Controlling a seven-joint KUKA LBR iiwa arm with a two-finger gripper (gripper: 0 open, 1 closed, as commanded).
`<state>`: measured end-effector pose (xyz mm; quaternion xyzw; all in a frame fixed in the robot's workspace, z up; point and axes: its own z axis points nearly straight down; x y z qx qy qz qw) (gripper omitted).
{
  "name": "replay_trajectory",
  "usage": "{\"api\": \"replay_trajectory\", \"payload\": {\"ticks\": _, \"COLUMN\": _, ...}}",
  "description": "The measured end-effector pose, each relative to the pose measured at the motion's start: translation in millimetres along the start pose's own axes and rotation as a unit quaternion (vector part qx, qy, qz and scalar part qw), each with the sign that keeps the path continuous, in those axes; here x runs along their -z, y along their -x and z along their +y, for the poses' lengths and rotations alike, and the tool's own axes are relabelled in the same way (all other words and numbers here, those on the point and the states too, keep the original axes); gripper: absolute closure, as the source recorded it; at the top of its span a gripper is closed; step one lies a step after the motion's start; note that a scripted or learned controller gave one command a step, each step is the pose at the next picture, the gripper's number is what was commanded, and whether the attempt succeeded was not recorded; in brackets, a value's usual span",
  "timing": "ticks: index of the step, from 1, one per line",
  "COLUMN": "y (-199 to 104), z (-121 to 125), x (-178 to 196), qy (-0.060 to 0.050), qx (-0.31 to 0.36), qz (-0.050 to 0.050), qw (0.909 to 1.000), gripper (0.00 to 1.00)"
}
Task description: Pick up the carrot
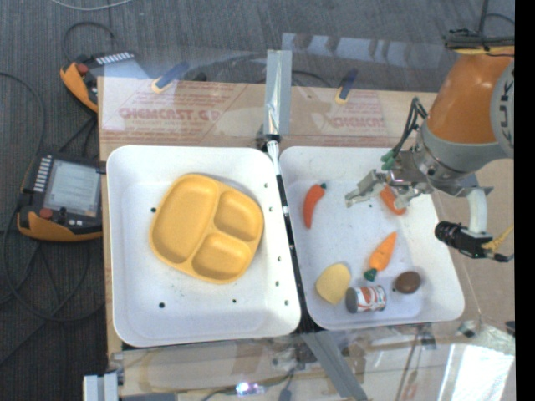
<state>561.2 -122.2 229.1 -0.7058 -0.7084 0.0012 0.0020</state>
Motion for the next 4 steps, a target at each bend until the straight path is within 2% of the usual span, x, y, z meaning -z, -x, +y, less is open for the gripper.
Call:
{"api": "replay_trajectory", "payload": {"ticks": 1, "y": 65, "z": -23, "x": -119, "qy": 0.0, "qx": 0.061, "qz": 0.001, "qw": 0.9981, "gripper": 0.0}}
{"api": "replay_trajectory", "payload": {"ticks": 2, "y": 92, "z": -15, "x": -140, "qy": 0.006, "qx": 0.355, "qz": -0.004, "qw": 0.9347, "gripper": 0.0}}
{"api": "replay_trajectory", "payload": {"ticks": 3, "y": 93, "z": -11, "x": -132, "qy": 0.01, "qx": 0.355, "qz": -0.007, "qw": 0.9346, "gripper": 1.0}}
{"api": "replay_trajectory", "payload": {"ticks": 4, "y": 46, "z": -16, "x": -50, "qy": 0.001, "qx": 0.177, "qz": 0.0, "qw": 0.9842, "gripper": 1.0}}
